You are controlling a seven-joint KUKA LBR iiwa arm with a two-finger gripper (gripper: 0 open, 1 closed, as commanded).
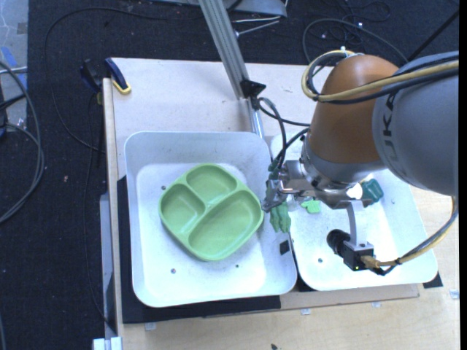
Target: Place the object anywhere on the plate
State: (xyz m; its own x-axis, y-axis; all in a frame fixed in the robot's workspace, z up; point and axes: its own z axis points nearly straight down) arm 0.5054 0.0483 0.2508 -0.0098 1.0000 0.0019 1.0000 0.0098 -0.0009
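Note:
A light green divided plate (211, 211) with three compartments lies in the left bin (146, 268). My gripper (276, 204) hangs over the rims where the two bins meet, just right of the plate's edge. A small dark green object (281, 220) sticks out below the fingertips, and the fingers look shut on its top end. It hangs beside the plate, not over it. The grey arm with its orange band (357, 108) covers much of the right bin.
The right bin (398, 268) holds a small light green piece (312, 206) and a teal object (373, 190) close under the wrist. A black cabled unit (350, 251) hangs from the arm. A slanted metal post (226, 42) stands behind the bins.

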